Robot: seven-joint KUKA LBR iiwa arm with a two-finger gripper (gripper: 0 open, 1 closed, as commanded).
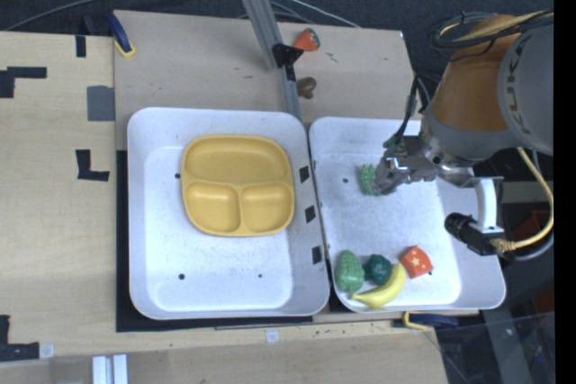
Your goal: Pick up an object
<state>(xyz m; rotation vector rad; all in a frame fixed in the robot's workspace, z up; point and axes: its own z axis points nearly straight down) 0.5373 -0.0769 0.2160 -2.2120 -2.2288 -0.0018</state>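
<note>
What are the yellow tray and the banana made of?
The yellow tray looks like molded plastic: smooth, one even color, with rounded compartments and a soft sheen. The banana seems to be a plastic toy, bright and evenly yellow, though it is too small to be sure.

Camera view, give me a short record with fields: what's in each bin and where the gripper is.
left bin: yellow divided tray
right bin: small green object; near front edge, green item, dark green item, banana, orange-red item
gripper: low in right bin, beside small green object
grasp: cannot tell
</note>
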